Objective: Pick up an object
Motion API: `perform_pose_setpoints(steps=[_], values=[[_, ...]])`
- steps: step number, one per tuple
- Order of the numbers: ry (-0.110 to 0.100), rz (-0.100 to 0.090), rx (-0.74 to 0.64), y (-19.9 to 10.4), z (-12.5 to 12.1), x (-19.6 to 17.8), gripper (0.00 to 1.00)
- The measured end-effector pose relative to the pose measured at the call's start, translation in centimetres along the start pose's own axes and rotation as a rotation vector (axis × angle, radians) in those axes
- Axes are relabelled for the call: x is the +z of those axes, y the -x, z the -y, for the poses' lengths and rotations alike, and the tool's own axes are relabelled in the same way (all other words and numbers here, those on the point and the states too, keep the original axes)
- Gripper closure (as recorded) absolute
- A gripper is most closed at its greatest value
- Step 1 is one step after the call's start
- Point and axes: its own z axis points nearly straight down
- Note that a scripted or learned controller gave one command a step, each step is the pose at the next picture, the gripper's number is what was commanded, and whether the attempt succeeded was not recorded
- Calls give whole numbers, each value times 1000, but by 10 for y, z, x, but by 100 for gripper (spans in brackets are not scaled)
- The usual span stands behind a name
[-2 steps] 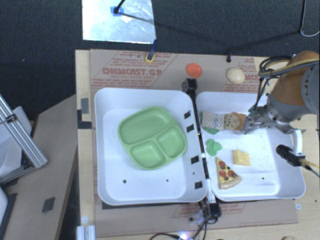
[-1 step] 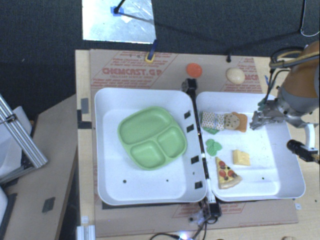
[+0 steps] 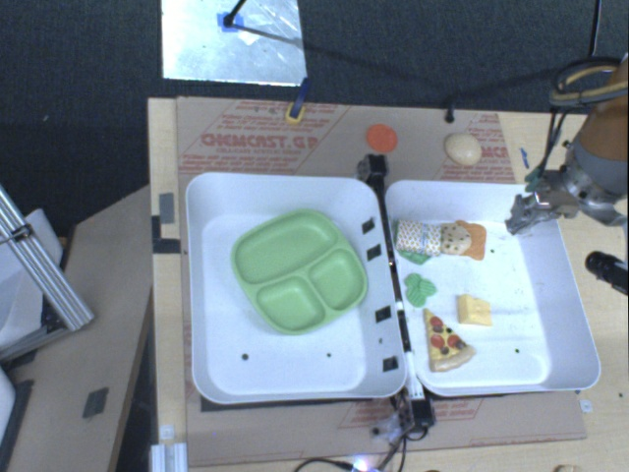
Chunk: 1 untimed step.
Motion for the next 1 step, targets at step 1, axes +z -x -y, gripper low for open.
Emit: perform_pose_setpoints(steps=[1], values=[[-4, -1, 0, 0, -1, -15, 100]])
